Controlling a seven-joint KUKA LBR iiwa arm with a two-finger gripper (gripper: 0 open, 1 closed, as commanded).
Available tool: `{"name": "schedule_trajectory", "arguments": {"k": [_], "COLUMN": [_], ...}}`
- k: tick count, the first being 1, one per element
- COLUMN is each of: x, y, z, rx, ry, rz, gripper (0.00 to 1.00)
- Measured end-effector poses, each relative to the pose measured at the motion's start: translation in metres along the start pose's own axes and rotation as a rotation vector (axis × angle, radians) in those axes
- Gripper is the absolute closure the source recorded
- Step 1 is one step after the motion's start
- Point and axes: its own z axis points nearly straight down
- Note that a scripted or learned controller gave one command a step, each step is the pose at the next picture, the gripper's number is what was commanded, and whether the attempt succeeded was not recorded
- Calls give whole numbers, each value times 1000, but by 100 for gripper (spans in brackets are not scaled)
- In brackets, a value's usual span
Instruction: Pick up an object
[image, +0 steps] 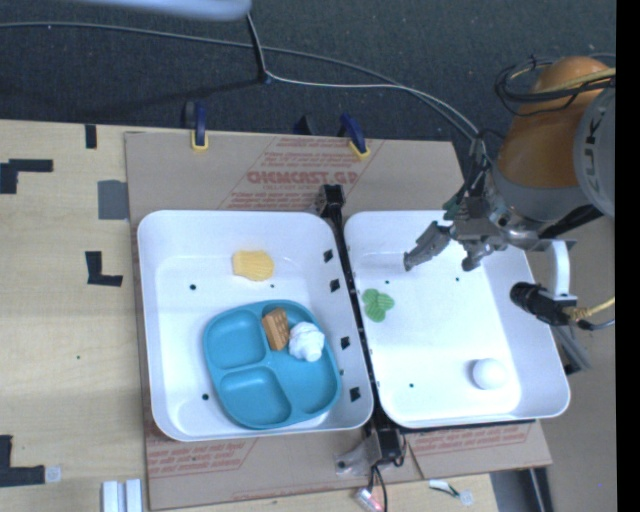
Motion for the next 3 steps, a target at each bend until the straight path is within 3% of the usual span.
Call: {"name": "schedule_trajectory", "arguments": {"k": [1, 3], "x": [0, -8], "y": [1, 1], "z": [-2, 104], "rx": [-5, 1], "ry": [0, 0], "rz": [0, 0], "gripper": [0, 0]}}
